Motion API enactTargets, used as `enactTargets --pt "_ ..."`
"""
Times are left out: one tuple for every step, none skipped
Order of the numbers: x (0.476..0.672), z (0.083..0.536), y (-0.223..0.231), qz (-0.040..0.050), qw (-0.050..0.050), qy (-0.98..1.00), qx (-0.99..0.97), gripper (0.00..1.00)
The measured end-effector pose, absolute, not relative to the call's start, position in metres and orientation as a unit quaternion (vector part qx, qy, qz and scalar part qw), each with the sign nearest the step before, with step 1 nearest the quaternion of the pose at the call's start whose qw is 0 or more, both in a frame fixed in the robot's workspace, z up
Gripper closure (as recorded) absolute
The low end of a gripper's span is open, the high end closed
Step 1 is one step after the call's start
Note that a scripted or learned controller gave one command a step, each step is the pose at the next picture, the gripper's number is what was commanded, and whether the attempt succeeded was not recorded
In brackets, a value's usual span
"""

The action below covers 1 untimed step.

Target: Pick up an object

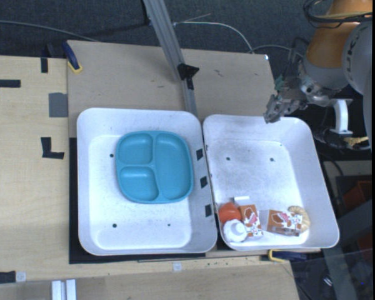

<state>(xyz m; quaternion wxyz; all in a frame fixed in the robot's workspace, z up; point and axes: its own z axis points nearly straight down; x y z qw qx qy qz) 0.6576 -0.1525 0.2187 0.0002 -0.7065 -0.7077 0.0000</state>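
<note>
Our end effector hovers over the right bin's far rim; we cannot tell its state. The small packets and an orange ball crowd the near edge, so we should descend onto one isolated item.

Even, soft light; slightly grainy, faint shadows.

No readable text or labels
</note>
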Motion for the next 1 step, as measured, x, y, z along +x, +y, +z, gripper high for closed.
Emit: enactTargets --pt "0.6349 0.2168 -0.0956 0.0002 0.001 -0.709 -0.705 1.0"
